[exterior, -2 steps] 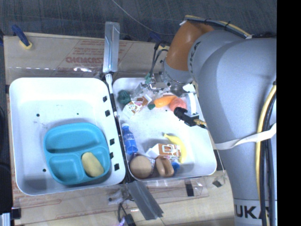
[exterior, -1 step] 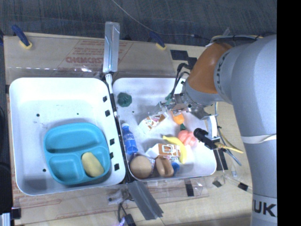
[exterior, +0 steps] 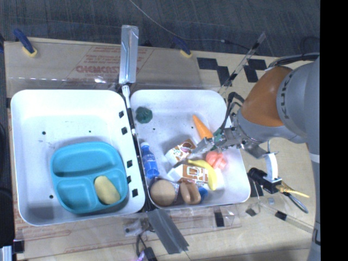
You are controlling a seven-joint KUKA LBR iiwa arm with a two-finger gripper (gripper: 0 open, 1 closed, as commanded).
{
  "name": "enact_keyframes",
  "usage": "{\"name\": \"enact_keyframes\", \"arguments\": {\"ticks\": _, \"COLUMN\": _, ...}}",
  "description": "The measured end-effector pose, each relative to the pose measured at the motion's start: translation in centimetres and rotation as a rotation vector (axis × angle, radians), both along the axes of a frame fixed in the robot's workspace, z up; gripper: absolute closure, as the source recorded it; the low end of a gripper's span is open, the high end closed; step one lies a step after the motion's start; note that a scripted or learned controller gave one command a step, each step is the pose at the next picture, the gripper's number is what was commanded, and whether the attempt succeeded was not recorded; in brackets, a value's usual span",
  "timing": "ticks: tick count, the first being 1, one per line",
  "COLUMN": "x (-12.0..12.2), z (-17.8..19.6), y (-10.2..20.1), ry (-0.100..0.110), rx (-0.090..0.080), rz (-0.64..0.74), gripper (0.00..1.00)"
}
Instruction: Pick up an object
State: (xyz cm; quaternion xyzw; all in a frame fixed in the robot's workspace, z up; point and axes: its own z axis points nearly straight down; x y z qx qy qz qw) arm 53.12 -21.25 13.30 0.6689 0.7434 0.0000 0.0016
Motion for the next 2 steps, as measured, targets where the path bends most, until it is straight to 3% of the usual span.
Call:
{"name": "enact_keyframes", "arguments": {"ticks": 1, "x": -4.2, "z": -2.7, "y": 1.2, "ry": -0.033, "rx": -0.007, "rz": 0.02, "gripper": 0.0}}
{"name": "enact_keyframes", "arguments": {"ticks": 2, "x": -0.7, "z": -4.1, "y": 2.7, "ry": 0.003, "rx": 0.004, "rz": -0.355, "gripper": 0.0}}
